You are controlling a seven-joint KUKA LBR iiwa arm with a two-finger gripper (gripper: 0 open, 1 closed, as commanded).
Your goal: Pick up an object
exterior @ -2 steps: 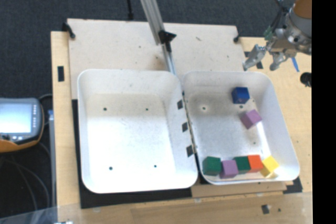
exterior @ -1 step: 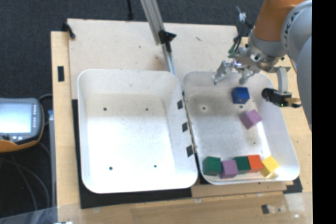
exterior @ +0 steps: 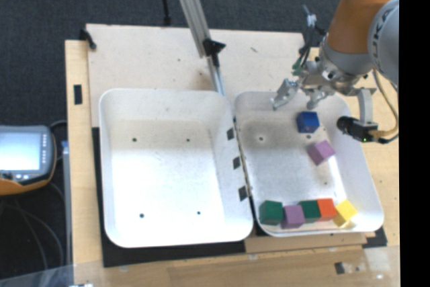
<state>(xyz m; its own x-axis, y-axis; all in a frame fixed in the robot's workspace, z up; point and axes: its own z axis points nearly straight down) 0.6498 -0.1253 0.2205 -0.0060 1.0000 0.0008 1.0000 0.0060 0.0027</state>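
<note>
Blue is the colour nearest the action: a small blue cube (exterior: 308,121) is sitting in the upper part of the right bin (exterior: 363,165), and nothing is touching it. Just above it in the camera view, the gripper (exterior: 299,98) is hanging with its two fingers spread apart and nothing between them; the cube is lying slightly down and to the right of the midpoint between the fingertips, close by. I'm guessing this is the likeliest target, so the coming move is looking like a short shift toward the cube and a drop over it. A purple block (exterior: 321,152) is lying a little further down the bin, tilted, and a row of blocks (exterior: 308,211), green, purple, green, orange and yellow, is lining the near wall, well away from the fingers.
</note>
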